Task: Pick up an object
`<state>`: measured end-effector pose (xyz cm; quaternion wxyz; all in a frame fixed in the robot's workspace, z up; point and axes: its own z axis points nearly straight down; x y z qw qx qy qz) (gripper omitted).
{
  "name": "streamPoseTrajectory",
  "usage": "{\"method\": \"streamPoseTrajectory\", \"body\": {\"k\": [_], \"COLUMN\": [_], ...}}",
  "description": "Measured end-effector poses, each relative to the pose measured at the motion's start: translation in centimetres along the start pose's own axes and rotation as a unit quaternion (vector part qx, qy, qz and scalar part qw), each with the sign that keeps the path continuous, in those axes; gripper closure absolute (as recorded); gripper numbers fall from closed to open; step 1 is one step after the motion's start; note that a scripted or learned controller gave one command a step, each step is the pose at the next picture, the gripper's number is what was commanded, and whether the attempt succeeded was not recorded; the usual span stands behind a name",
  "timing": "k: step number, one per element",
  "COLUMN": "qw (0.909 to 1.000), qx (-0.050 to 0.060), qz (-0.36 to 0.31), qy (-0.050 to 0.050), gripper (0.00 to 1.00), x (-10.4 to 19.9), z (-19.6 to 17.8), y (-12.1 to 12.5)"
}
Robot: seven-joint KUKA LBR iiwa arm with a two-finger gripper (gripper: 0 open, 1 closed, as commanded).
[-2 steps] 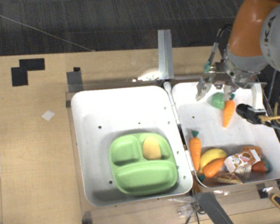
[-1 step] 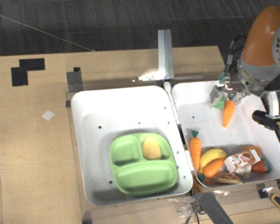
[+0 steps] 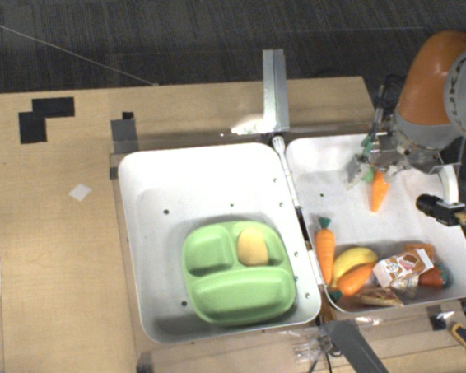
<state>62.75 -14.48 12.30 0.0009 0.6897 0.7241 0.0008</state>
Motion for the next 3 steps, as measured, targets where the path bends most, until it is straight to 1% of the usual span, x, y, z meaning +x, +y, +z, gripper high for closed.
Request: {"method": "streamPoseTrajectory", "body": {"k": [1, 2, 3], "qw": [1.0, 1.0, 0.9972], "qx": [-0.006, -0.009, -0.001], "qz": [0.005, 0.003, 0.075], "qy": [-0.002, -0.001, 0.0], "gripper": [0.0, 1.0, 1.0], "x": [-1.8, -1.5, 6.6], "z": [3.2, 2.1, -6.2], "y": [-2.0, -1.7, 4.6]}}
